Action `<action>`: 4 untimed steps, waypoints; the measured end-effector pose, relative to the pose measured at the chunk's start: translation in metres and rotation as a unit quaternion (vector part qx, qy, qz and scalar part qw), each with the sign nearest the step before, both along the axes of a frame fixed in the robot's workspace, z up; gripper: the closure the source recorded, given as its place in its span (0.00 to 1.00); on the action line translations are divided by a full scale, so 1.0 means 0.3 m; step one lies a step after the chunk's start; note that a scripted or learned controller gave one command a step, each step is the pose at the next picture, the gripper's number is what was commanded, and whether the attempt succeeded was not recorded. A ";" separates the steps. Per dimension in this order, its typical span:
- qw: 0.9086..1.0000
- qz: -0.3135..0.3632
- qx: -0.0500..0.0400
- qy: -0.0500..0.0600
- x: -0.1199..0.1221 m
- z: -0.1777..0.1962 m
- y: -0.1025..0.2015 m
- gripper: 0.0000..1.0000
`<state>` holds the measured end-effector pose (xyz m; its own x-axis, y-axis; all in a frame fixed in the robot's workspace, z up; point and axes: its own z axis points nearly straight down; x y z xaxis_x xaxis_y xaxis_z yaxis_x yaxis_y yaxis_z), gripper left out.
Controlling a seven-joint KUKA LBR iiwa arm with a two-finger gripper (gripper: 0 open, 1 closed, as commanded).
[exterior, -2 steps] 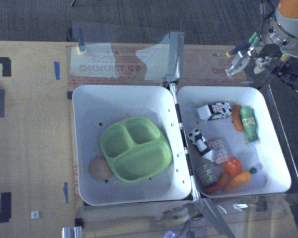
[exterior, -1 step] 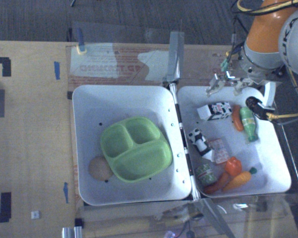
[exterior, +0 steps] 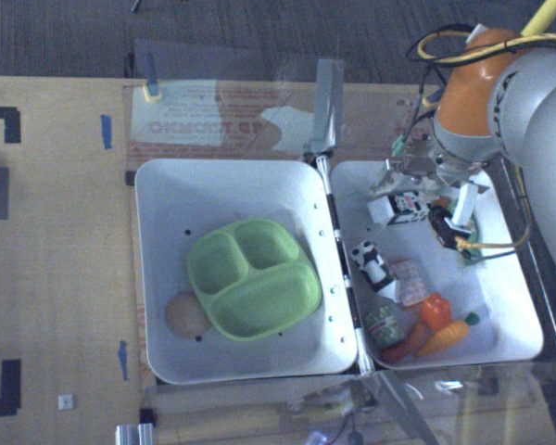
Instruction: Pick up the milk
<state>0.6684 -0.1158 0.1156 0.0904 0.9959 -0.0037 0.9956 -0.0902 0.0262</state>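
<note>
A small white carton with black cow patches, the milk (exterior: 396,208), lies in the upper part of the right bin (exterior: 510,336). My gripper (exterior: 410,185) hangs right over it, coming down from the orange-banded wrist (exterior: 471,91), and its body hides the carton's top edge. I cannot tell whether the gripper touches the carton. A second black-and-white spotted item (exterior: 373,265) lies lower down, near the bin's left wall.
The right bin also holds a clear packet (exterior: 410,282), a red pepper (exterior: 435,311), a carrot (exterior: 445,338), and a green can (exterior: 383,324). In the left bin (exterior: 167,193) sit a green divided plate (exterior: 255,279) and a tan round item (exterior: 186,314).
</note>
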 end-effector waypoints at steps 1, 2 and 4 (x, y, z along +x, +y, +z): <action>1.000 0.000 -0.002 -0.004 0.007 0.044 -0.003 1.00; 0.996 0.088 0.002 0.012 -0.136 0.365 0.176 1.00; 0.987 -0.161 0.005 0.014 -0.448 0.411 0.345 1.00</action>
